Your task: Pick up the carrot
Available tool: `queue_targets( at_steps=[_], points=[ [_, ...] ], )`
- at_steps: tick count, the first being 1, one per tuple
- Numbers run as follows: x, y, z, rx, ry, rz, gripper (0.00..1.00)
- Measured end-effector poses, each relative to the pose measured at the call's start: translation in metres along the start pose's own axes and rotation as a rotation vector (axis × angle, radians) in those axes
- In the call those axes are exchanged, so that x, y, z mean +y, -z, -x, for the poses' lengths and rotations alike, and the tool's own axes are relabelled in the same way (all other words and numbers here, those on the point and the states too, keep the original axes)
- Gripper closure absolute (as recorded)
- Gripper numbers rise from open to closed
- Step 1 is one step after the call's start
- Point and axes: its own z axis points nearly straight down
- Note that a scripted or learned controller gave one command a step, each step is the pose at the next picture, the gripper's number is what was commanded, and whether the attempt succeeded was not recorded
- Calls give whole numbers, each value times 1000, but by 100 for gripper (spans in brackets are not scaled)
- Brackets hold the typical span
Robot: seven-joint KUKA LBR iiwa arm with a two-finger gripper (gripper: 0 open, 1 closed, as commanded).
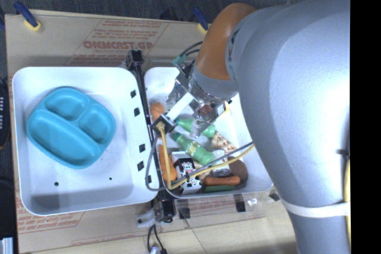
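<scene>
The carrot [166,159] is a long orange piece lying along the left wall of the right bin [156,77], pointing toward the front. A rounded orange end [156,110] shows farther back along the same wall; whether it belongs to the same carrot I cannot tell. My gripper [202,115] hangs over the middle of the right bin, to the right of the carrot and apart from it. The grey arm, with its orange band [221,38], covers the bin's right half. Nothing orange shows at the gripper.
Two green bottle-like pieces [191,125] [200,153] lie under the gripper. A pizza-like slice [224,141], a brown sausage [225,180] and a green strip [221,188] sit near the front. The left bin [36,196] holds a blue compartment plate [71,126].
</scene>
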Motion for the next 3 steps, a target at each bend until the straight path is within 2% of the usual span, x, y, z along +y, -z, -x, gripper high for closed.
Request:
queue_targets(
  at_steps=[1, 2, 3],
  points=[
    [30, -6, 17, -13, -172, 3, 0],
    [-23, -8, 16, -16, -169, -3, 0],
    [-22, -8, 17, -16, -171, 0, 0]
  ],
)
